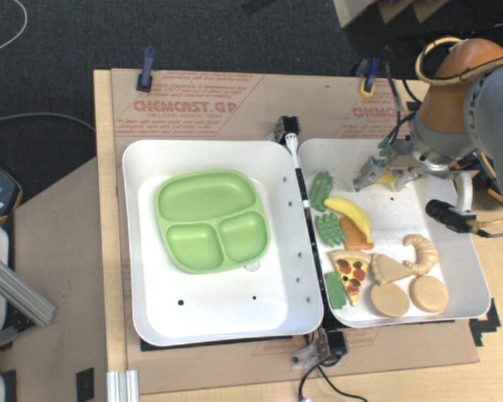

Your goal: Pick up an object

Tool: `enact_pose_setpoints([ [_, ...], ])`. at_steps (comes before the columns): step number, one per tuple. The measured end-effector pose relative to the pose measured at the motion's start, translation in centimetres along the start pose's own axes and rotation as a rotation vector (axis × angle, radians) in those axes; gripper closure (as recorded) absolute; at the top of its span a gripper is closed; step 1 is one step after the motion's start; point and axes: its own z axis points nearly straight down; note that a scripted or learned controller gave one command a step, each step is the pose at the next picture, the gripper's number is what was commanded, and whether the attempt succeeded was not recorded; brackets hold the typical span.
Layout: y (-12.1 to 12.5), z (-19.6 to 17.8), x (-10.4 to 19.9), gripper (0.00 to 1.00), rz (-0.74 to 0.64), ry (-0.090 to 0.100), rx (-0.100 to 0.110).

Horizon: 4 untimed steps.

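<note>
My gripper (386, 174) hangs over the far part of the right bin (402, 151), its fingers (366, 179) spread open with nothing between them. Toy food lies nearer the front of that bin. A yellow banana (350, 214) lies just left of and below the gripper, with an orange carrot piece (355, 236) against it. Two green vegetables (320, 189) (329, 227) line the bin's left wall. Further forward are a pizza slice (350, 268), a bread wedge (389, 268), a curved croissant (422, 253) and two round cookies (390, 300) (428, 293).
The left bin (151, 308) holds a green divided plate (211, 220). A small green piece (336, 290) lies at the right bin's front left corner. Both bins rest on a brown board (184, 103) held by blue clamps (146, 68).
</note>
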Motion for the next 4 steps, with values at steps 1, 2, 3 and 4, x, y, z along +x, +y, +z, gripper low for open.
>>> enact_pose_setpoints([
  [1,-4.9,-11.5,7.0,0.0,-0.006,0.001,-0.016],
  [2,-9.3,-1.7,7.5,0.0,0.002,0.001,0.004],
  [3,-3.4,0.3,6.0,0.0,-0.001,-0.004,-0.013],
  [4,-3.6,-0.8,6.1,1.0,0.001,-0.003,-0.012],
])
